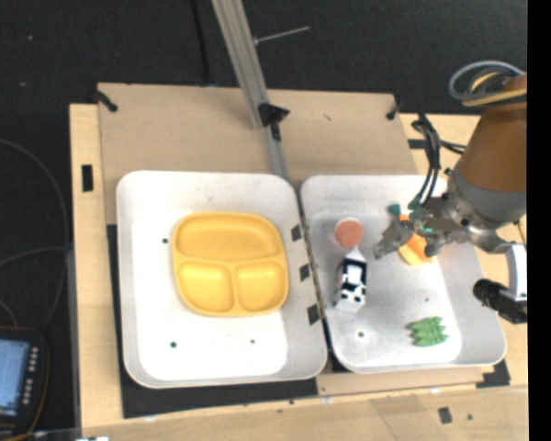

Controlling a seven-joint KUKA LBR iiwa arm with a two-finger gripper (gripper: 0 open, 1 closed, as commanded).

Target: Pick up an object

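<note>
The arm reaches in from the right over the right bin (459, 347), and its gripper (406, 237) hangs low above the bin's far-middle part, with an orange-yellow object (413, 252) directly at its tip. Whether that object sits between the fingers or merely lies under them cannot be told from this angle, and the spread of the fingers is equally unclear. It is the nearest candidate by far: it touches or all but touches the tool, lying just to the near-right of the tip, and is too hidden to give a long axis. Left of the gripper, a small red-pink round piece (349, 232) rests near the bin's left wall; being round, it offers no preferred direction. Just nearer than that lies a black-and-white cow-patterned carton (352, 284), its long axis running roughly far to near with a slight lean, its white top end pointing away toward the round piece. A green ridged item (428, 332) lies well apart in the near-right part, its long axis roughly left to right. The left bin (147, 338) holds a yellow divided plate (230, 263), far from the tool. My judgement is that the coming move turns on the orange-yellow object under the tip.
</note>
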